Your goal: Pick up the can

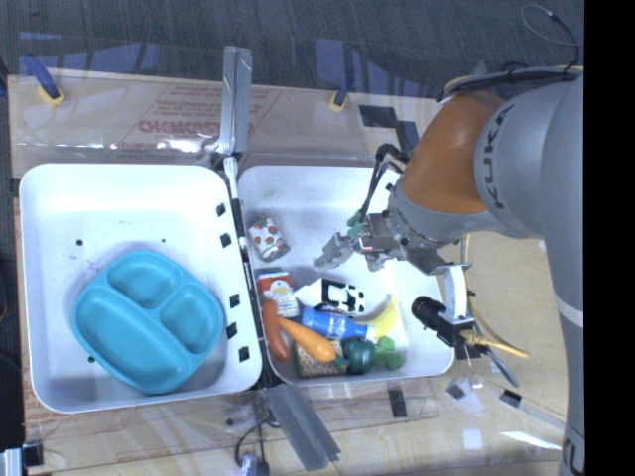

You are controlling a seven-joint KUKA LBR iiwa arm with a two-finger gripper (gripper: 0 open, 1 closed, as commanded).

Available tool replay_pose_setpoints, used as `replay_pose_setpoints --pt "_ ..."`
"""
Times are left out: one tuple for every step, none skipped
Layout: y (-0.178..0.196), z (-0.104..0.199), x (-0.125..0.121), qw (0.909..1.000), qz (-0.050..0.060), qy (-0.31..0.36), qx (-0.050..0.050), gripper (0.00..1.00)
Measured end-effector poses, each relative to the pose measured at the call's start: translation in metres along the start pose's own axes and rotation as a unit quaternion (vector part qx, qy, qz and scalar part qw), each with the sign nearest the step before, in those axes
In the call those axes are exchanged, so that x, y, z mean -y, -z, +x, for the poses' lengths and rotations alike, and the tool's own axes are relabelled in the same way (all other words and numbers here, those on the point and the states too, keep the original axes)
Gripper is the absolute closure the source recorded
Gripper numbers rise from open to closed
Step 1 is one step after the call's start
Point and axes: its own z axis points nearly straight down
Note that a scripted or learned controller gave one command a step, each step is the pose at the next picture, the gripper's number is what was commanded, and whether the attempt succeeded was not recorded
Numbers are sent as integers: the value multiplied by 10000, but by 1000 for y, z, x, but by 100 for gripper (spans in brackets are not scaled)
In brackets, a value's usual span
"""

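In the camera view, the can [266, 237] lay alone near the right bin [298, 181]'s left wall. The tool [337, 251] hovered to its right, released and grasping nothing. A descent there risked missing the can, or nudging it so it rolled away.

A pale wooden bench [119, 117] under clear sheeting stands on dark, apparently carpeted floor [298, 8], evenly lit.

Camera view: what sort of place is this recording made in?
Likely a robot lab's bin-picking bench: two white bins, left and right, the KUKA arm reaching in, and toy groceries like a carrot and small can.
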Motion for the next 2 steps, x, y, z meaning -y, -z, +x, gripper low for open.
replay_pose_setpoints --pt "-56 25 -86 9982 -9 -604 7 0" --pt "-86 17 -116 9999 -117 -30 94 0"
